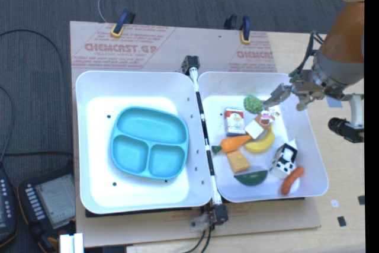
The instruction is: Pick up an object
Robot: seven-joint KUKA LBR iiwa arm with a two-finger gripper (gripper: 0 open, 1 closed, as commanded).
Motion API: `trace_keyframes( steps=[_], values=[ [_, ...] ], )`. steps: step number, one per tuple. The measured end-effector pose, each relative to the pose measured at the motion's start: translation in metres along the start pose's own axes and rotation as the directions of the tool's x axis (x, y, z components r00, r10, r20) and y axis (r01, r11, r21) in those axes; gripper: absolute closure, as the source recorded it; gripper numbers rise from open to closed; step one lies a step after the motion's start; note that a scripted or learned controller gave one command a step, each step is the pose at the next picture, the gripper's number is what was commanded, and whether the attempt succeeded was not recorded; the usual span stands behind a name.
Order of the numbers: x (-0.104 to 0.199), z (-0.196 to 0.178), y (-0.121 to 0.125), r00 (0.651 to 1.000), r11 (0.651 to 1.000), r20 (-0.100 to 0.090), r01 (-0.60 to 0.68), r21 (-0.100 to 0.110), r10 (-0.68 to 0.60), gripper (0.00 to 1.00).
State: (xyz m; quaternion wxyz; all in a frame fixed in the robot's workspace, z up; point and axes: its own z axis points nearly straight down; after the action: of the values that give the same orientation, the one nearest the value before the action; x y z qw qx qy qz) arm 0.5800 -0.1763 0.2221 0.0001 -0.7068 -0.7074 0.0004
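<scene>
The right bin (308,127) holds several toy foods: a green broccoli (253,104), a red-and-white box (234,121), a carrot (235,143), a banana (262,142), an orange block (238,161), a dark green piece (251,177), a black-and-white cow figure (285,158) and a red sausage (291,181). My gripper (288,99) hangs over the bin's upper right part, right of the broccoli. It is open, fingers spread, with nothing between them. One finger (273,96) points down-left toward the broccoli.
The left bin (95,98) holds a blue divided tray (150,143). A black rail (201,121) runs between the bins. Blue-and-yellow clamps (244,29) sit at the board's far edge. A grey pendant (50,201) lies at the lower left.
</scene>
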Motion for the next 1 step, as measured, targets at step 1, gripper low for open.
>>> trace_keyframes(
  steps=[1],
  values=[
    [-0.0271,0.108,0.0085,1.0,1.0,0.005,-0.001,-0.024,0.001,0.0]
  ],
)
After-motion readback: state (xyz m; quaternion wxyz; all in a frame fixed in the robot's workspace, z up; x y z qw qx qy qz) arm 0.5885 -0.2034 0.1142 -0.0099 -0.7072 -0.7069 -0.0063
